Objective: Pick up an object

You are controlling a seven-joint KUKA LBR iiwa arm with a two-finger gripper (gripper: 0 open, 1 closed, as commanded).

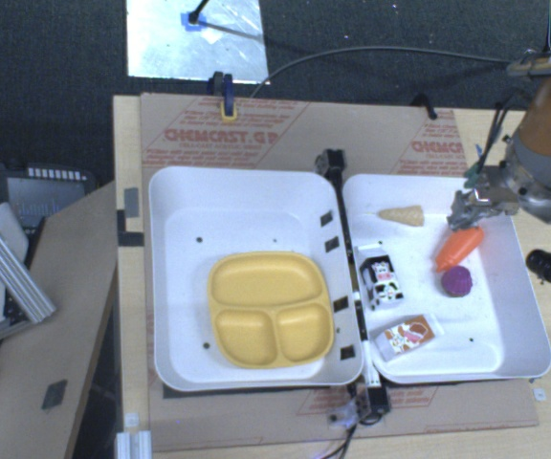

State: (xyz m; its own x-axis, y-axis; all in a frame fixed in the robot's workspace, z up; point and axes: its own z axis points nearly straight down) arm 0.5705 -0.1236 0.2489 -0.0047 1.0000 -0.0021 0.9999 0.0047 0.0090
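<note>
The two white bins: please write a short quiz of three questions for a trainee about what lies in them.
1. True or false: the yellow tray lies in the left bin.
2. Which item lies nearest the gripper? A. orange carrot B. purple ball C. cone
3. Fill in: the black-and-white carton lies in the ___ bin.

Key: 1 true; 2 A; 3 right.

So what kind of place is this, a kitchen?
Probably a robot lab, not a kitchen: two white bins clamped on a bench, toy food like a carrot, and a robot arm reaching in.
</note>
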